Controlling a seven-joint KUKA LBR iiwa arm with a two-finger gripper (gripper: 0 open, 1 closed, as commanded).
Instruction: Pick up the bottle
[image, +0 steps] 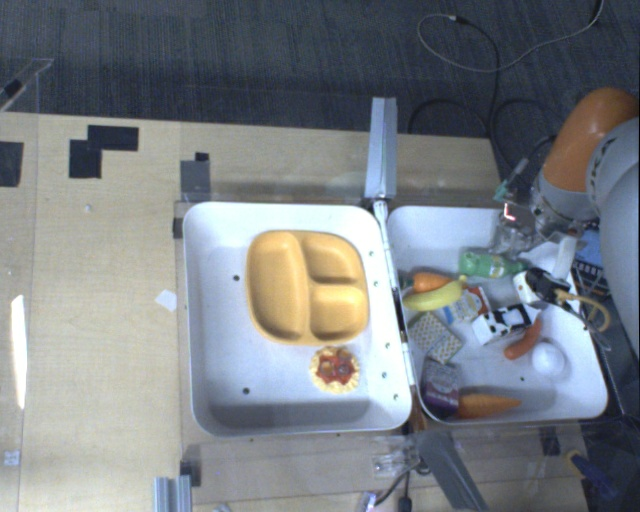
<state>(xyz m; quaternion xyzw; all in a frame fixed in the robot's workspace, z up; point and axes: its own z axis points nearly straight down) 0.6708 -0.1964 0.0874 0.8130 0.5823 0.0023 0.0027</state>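
While the arm (590, 160) reaches in from the right, its gripper (512, 240) hangs over the far side of the right bin (590, 395), just above the green bottle (490, 265); whether the jaws are released or clenched cannot be told. That bottle lies on its side beside a banana (433, 296) and carrot (432, 281). Across the divider, 1 yellow tray (305, 285) sits in the left bin (215, 330).

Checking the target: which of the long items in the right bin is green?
The bottle, lying on its side at the bin's far edge, below the end effector. The banana is yellow, the carrot orange.
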